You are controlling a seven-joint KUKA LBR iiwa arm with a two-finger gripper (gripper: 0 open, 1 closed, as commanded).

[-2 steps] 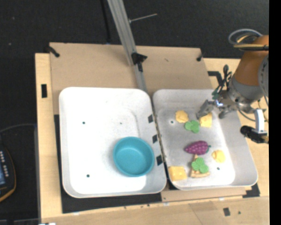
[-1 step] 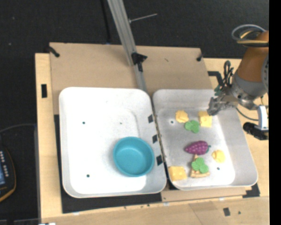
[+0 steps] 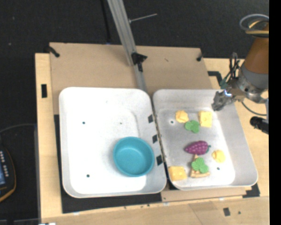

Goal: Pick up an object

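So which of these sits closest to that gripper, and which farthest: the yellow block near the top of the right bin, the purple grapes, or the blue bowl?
Measured from the gripper, in the camera view:
1. Yellow block, at the top of the right bin, just below and left of the gripper.
2. Purple grapes, in the middle of the right bin.
3. Blue bowl, across in the left bin.
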